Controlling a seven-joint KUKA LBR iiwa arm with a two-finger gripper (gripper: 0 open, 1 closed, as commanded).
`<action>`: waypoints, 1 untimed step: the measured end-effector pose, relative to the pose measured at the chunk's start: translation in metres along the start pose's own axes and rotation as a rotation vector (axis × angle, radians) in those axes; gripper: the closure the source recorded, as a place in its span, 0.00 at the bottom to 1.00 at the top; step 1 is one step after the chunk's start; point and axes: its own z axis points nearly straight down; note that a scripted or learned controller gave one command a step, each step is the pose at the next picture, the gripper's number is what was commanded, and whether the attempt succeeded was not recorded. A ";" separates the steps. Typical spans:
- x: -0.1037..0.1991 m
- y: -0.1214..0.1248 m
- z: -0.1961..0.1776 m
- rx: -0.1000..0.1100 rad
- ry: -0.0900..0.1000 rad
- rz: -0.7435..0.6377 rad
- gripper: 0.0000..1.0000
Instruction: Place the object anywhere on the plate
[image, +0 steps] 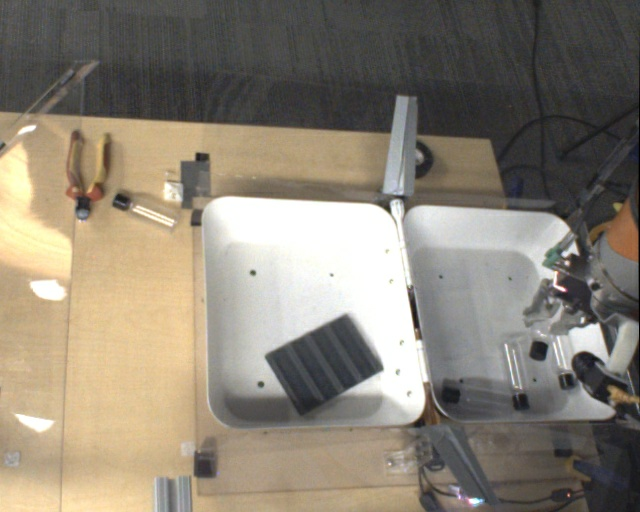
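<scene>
A dark grey ridged plate (324, 363) lies tilted in the front half of the left bin (240, 240). In the right bin (470, 250), a clear tube with black ends (478, 396) lies along the front wall. My gripper (543, 388) reaches in from the right and hangs low over the bin's front right part. Its two silvery fingers (512, 364) stand apart, so it is open and holds nothing. The left fingertip is right at the tube's right end; I cannot tell whether they touch.
On the bench to the far left lie red-handled pliers (87, 170) and a small clear vial (145, 210). A metal post (402, 145) rises behind the wall between the bins. Cables hang at the right behind the arm.
</scene>
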 end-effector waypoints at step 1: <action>0.096 0.055 -0.031 0.003 0.000 -0.008 1.00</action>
